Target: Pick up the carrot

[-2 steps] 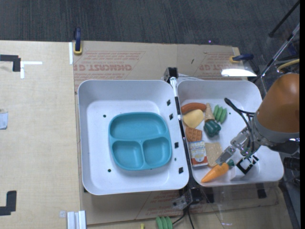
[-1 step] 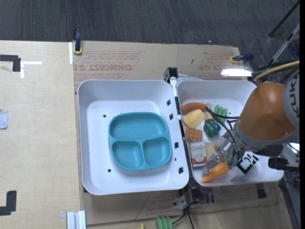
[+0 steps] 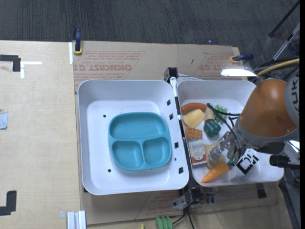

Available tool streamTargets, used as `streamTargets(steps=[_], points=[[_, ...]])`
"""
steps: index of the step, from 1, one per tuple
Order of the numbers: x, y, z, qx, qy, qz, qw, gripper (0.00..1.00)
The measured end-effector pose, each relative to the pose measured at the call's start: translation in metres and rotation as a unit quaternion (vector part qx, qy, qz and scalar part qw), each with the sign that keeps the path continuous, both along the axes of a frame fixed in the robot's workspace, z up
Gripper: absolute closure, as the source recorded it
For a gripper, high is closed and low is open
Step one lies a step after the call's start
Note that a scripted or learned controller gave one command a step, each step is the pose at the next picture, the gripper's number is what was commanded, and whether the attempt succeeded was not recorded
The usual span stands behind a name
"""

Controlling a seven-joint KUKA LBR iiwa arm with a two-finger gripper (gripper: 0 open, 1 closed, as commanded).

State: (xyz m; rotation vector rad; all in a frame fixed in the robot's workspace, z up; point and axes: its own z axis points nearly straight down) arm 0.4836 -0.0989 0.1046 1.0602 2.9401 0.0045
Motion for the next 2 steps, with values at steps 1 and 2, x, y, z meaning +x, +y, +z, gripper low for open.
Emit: streamTargets(steps=[1,2], points=[[-0.0001,0.0000,-0.0001,-0.0001,0.000,0.001,1.0000,0.00],[0.0026,-0.0007,0.0093,-0.0002,-0.003,-0.003,1.0000,1.00]])
